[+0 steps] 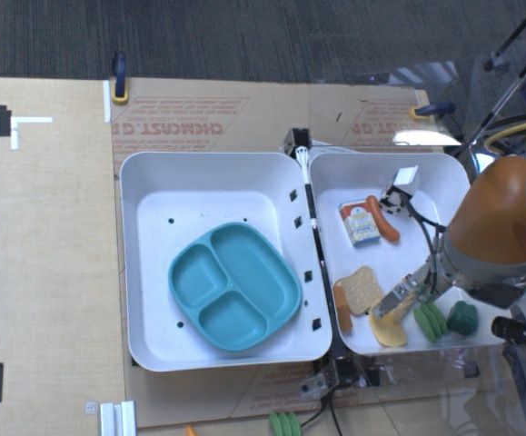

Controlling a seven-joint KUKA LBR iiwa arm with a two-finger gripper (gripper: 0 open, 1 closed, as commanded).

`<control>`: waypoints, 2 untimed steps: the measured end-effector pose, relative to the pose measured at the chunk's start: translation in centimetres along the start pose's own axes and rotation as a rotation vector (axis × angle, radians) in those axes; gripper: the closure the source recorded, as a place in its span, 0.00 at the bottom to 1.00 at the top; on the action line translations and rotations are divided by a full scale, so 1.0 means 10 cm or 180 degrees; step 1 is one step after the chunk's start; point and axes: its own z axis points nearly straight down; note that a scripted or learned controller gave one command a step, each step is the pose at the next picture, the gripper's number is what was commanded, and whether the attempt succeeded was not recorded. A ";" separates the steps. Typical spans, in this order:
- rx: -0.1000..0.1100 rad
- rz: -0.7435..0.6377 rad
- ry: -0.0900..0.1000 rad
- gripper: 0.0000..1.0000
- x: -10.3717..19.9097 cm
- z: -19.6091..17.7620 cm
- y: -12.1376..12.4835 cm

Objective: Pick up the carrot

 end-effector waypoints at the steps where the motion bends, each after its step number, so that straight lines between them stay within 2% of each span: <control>1: -0.0014 0.0023 -0.0010 1.00 -0.02 -0.09 0.02; 2: -0.0014 0.0021 -0.0010 0.00 -0.02 -0.09 0.02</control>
